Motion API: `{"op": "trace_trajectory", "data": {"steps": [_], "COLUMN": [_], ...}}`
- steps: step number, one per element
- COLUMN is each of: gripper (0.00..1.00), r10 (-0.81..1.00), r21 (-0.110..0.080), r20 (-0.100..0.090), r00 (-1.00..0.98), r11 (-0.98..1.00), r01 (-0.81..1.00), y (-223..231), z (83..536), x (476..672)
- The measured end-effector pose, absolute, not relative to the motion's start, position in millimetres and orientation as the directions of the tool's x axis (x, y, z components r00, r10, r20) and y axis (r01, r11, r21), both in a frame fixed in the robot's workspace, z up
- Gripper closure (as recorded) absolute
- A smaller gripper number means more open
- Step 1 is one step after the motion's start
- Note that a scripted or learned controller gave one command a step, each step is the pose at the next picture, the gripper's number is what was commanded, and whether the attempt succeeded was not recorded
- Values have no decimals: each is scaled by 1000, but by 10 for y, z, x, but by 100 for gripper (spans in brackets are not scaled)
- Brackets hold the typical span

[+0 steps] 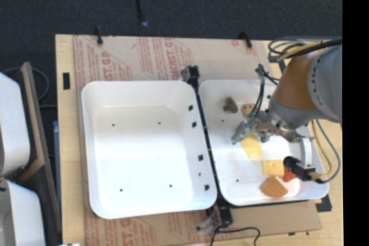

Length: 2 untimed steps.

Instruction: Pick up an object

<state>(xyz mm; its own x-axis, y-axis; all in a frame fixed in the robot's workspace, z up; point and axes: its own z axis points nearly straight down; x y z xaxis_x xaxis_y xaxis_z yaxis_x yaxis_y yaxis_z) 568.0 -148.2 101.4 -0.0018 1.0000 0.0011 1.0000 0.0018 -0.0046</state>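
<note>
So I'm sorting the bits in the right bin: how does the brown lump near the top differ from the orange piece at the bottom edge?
The brown lump is dark, dull and small; the orange piece is brighter and larger. The brown lump lies alone near the bin's far side, while the orange piece sits at the near rim beside a yellow block. Both lie loose in the right bin, apart from the claw.

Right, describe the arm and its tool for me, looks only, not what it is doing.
The arm is a thick, rounded grey body with a broad orange band above the wrist. Thin dark cables loop over its top and run down its side toward the wrist. The tool at its end is small and metallic grey, with slim fingers, too small and blurred to make out any markings.
</note>
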Motion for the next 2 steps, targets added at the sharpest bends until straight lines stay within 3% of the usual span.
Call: {"op": "trace_trajectory", "data": {"steps": [1,2], "gripper": [100,0], "r10": [1000,1000], "r21": [2,1], "r20": [-1,0], "r00": [1,1], "r11": [-1,-1], "r01": [1000,1000], "y": [-1505,-1505], "z": [1157,1152], "x": [5690,5688]}}
